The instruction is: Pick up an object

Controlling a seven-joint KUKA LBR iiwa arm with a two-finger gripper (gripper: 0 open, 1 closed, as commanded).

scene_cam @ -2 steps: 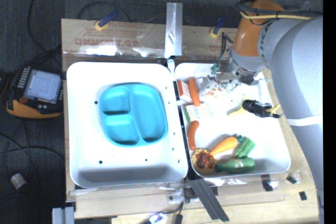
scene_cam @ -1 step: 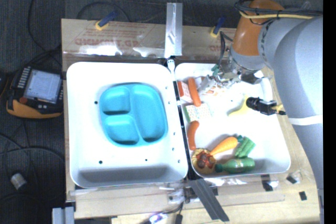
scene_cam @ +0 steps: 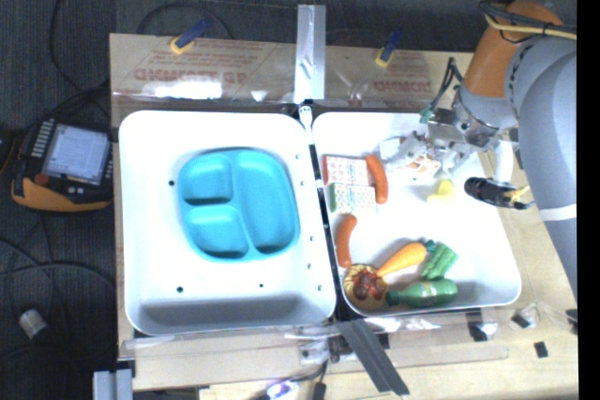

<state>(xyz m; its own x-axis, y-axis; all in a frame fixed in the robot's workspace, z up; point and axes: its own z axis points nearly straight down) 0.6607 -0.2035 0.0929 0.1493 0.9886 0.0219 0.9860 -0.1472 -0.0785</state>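
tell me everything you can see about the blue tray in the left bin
The blue tray is a bright blue dish that looks like smooth plastic, with rounded corners and three sunken compartments: two across its top and one in the lower left. It lies flat, face up and slightly turned, near the middle of the left bin. Its compartments hold nothing, and it rests on the bin's white floor.

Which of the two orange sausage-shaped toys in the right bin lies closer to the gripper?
The upper orange sausage-shaped toy, beside the patterned cards, is closer to the gripper. The lower orange sausage lies near the divider, farther away.
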